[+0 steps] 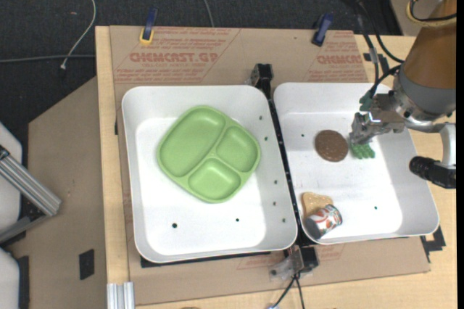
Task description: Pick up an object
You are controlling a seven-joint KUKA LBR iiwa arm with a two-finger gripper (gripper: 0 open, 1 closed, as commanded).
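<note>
Gripper (pixel 360 135) low in the right bin (pixel 413 217), fingertips down at the bin floor. Fingers look close together over a small green object (pixel 364 151); whether the green piece sits between them or just below and beside them cannot be told from this angle, so no hold confirmed.

Just left of the fingertips, a brown round disc (pixel 332 145), flat on the floor, near the green piece and possibly touching it.

Further out, at the bin's near-left corner: a tan piece (pixel 315 199) and a small red-and-white can (pixel 325 219), lying together, well apart from the gripper.

Left bin (pixel 138 119) holds a green divided plate (pixel 209 153), not involved.

Risks, as judged:
- Green object is small and low; fingers may close on an edge only and it slips out on the lift.
- Fingertips may scrape the floor and push the piece away.
- The disc alongside may be nudged, or caught with the green piece, spoiling the grip.
</note>
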